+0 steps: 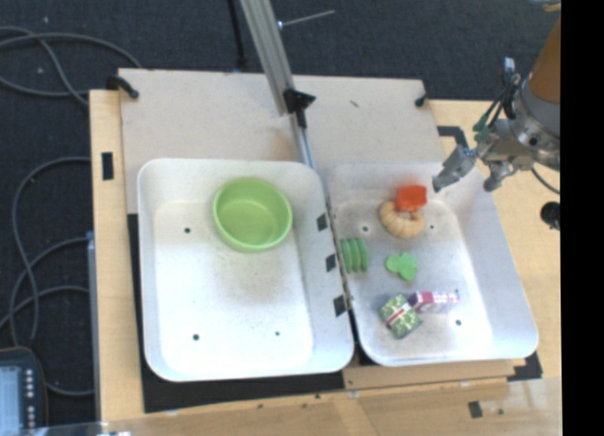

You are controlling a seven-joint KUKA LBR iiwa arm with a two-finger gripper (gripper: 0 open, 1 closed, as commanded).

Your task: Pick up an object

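My gripper [469,176] hangs at the upper right corner of the right bin [491,274], fingers spread apart with nothing between them. Left of and just below it sit an orange block [411,198] and a tan ring-shaped pastry [404,221], touching each other. Farther down the bin lie a green ridged piece [354,255] by the left wall, a small green leafy toy [403,265], and a wrapped packet with green and pink print [415,310].
A green bowl [252,214] stands in the upper part of the left bin [189,330]. A slanted metal pole [269,42] rises from the back between the bins. Cables lie on the dark floor at left.
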